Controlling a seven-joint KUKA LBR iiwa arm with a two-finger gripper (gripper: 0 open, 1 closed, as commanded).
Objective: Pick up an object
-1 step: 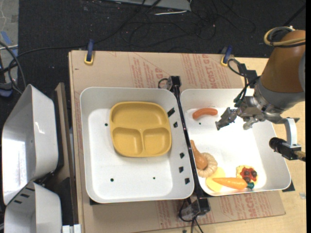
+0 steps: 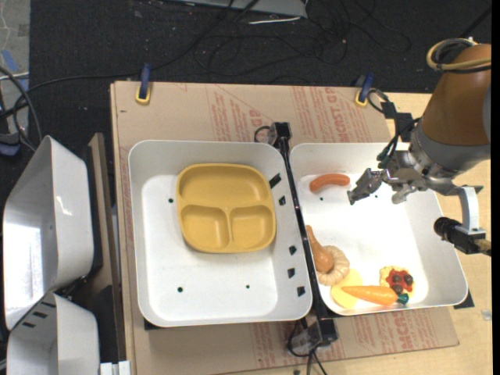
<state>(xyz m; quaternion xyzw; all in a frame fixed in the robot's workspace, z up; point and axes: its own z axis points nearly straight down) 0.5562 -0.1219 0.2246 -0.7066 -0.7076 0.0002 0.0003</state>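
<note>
Though illegible, cardboard lettering (image 2: 318, 105) beyond pincer (image 2: 381, 194)

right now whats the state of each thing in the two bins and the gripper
gripper: open, above the right bin, holding nothing
sausage: lying flat, untouched
divided yellow plate: upright in the left bin
shrimp: resting against the bin's left wall
carrot: lying flat

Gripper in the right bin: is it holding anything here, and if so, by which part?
Nothing is held. The gripper is open above the right bin, right of the sausage, with nothing between its fingers.
</note>
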